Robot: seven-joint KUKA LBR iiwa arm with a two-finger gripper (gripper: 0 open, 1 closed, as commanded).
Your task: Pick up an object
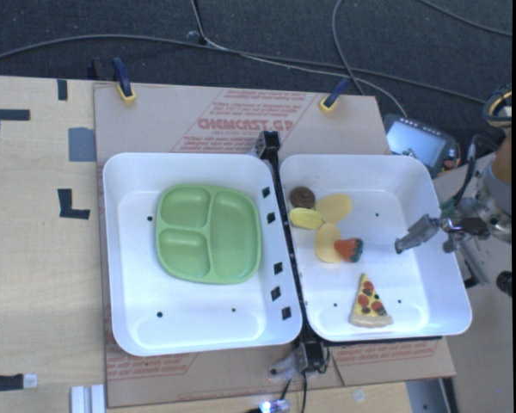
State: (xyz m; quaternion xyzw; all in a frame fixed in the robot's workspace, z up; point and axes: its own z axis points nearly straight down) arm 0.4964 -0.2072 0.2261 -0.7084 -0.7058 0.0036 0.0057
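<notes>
Green divided plate [210, 233], logged at the centre of the left bin [120, 231]; nothing else is held there. Pale wood bench [34, 256] is noted at nine o'clock of it, marked with dark tape pieces, and a brown cardboard sheet [232, 119] is laid under both bins.

Right bin [413, 312], contents: a dark brown round piece [303, 197] near the divider at eleven o'clock; just below it a yellow oval piece [306, 219]; a second yellow piece [334, 206] at its two o'clock; a paler yellow piece [328, 243] lower down, touched by a small red strawberry-like toy [350, 249]; a toy pizza slice [369, 302] at six o'clock, well apart from the cluster.

Pincer [413, 235], recorded at three o'clock of the right bin, over its right rim; nothing is seen between its fingers, and whether it is released or clenched cannot be told.

Step judged in hand: approach, no object yet picked. Next move is judged to call for travel toward nine o'clock over one item, then descent. The isolated pizza slice is judged the cleaner target; crowded pieces risk a missed grasp.
</notes>
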